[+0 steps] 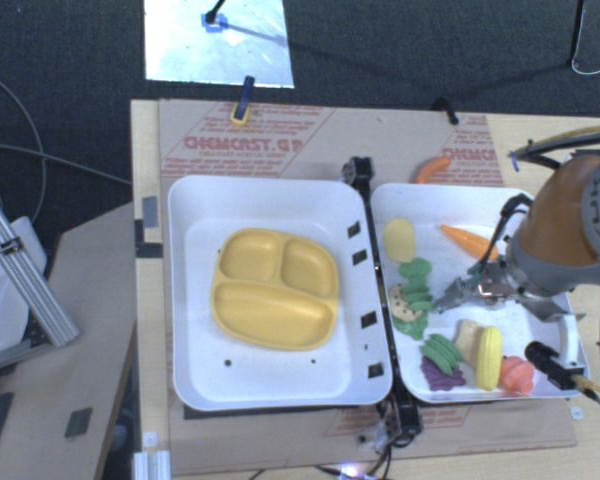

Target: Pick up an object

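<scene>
The right bin [560, 313] holds several toy foods. A yellow piece [399, 238] and an orange carrot [465, 238] lie at its back. Green pieces [415, 280] and a cookie-like piece [408, 311] sit in the middle left. A green pod [440, 350], a purple piece [441, 373], a yellow corn cob [488, 356] and a red piece [517, 373] lie at the front. My gripper [467, 291] hangs low over the middle of this bin, just right of the green pieces and behind the corn cob. I see nothing held in it.
The left bin [195, 268] holds a yellow divided plate [275, 288]. Another orange carrot [432, 168] lies on the cardboard behind the right bin. The arm's orange band [570, 218] reaches in over the right bin's right side.
</scene>
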Available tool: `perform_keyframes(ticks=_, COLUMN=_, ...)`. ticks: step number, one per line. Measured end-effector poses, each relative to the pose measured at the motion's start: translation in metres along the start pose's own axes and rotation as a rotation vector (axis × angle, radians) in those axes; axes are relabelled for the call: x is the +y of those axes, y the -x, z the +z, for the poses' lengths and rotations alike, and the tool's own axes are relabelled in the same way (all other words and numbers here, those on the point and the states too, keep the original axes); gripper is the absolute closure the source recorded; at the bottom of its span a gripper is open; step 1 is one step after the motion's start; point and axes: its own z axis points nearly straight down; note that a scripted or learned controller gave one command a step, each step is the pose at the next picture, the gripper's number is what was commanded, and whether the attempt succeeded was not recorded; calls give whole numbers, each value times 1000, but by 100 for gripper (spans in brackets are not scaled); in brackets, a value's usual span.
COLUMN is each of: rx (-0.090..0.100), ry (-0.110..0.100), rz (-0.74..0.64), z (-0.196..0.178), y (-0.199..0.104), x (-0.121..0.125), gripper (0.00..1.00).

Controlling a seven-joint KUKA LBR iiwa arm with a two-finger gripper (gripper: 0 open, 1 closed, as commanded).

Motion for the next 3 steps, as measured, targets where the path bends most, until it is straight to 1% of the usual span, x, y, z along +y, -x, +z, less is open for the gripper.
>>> perform_keyframes(ticks=1, rx=0, ry=-7, rz=11, z=0, y=44, x=-47, gripper=0)
perform_keyframes(ticks=2, rx=5, ry=-4, rz=-7, z=1, y=-64, x=-30, gripper=0)
perform_keyframes(ticks=3, rx=1, ry=-2, rz=3, z=-10, y=-57, x=-30, gripper=100)
